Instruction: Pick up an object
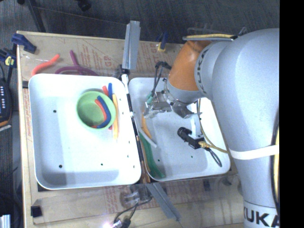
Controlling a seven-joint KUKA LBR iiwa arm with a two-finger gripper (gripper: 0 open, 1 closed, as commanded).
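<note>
Round green bowl (96,109), glossy white bin (47,141)

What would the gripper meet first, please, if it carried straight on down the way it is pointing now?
Probably the floor of the right bin near its left wall, where the gripper hangs. An orange stick and a green strip lie close below, so it might touch those first; depth is unclear.

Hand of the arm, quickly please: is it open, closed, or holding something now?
Hand: low in the right bin, near its left side; open or closed cannot be told, and nothing is visibly held.
</note>
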